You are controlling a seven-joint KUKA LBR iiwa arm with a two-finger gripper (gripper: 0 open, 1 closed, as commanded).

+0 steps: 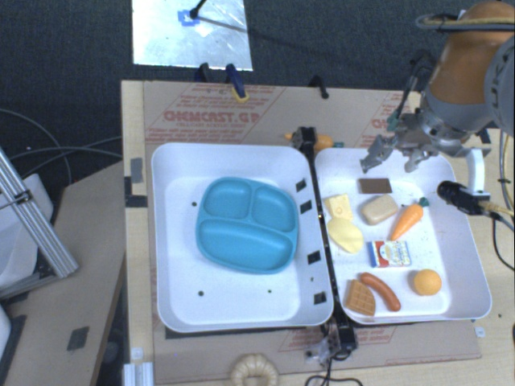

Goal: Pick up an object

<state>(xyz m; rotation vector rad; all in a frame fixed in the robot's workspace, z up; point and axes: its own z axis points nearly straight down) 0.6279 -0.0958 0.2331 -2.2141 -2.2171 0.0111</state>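
Note:
My gripper (395,158) hangs open above the back edge of the right bin (471,284), with nothing between its fingers. Just below it lies a brown chocolate bar (375,186), then a beige bread roll (378,209) and an orange carrot (407,220). Further left are a yellow cheese wedge (339,207) and a pale yellow piece (346,236). Toward the front sit a red and white packet (390,253), an orange fruit (426,282), a sausage (380,290) and a waffle (360,297).
The left bin (181,296) holds a blue divided plate (247,223). A black clip divider (318,215) runs between the two bins. A yellow and blue clamp (236,83) sits at the bench's back edge. A pale ring (257,371) lies in front of the bins.

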